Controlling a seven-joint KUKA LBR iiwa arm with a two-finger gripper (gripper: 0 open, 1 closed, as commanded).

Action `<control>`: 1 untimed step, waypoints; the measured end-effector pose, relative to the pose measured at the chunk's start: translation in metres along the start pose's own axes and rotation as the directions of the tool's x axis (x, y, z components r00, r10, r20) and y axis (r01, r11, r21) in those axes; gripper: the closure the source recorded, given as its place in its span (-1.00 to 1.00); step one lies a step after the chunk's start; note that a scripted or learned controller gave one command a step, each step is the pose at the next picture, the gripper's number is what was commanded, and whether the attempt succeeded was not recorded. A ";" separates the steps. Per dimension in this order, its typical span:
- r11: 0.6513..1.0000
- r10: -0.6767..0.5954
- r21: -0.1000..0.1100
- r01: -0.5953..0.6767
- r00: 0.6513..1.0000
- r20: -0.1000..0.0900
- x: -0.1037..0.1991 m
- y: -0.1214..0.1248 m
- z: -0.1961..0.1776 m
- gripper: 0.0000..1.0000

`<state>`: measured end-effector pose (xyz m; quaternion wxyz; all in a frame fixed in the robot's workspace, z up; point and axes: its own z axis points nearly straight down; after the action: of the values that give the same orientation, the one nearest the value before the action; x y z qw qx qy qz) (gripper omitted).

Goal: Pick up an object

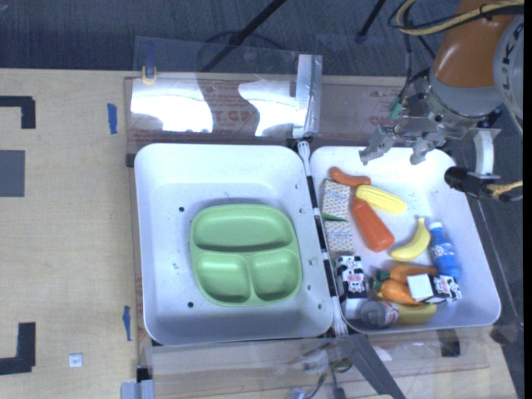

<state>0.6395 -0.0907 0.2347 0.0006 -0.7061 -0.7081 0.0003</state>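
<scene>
So the gripper [403,149] hangs over the back edge of the right bin [482,260], its two fingers [376,150] spread apart with nothing between them. All the stuff sits in that right bin: a corn cob [380,198] near the back, an orange bottle [371,225] right under it, a banana [414,242] just beside that, and a blue bottle [443,252] near the right wall. Toward the front there's a carrot [396,290], a second banana [413,311] along the front wall, and a dark round thing I can't make out. A patterned flat packet [336,214] lies along the bin's left wall. The left bin [158,223] holds a green divided tray [244,253], sitting flat in the middle.
</scene>
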 end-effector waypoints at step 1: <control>0.995 -0.102 -0.002 0.102 0.995 0.001 -0.032 -0.017 0.127 -1.00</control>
<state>0.6226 -0.1227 0.1082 -0.0002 -0.6691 -0.7432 -0.0002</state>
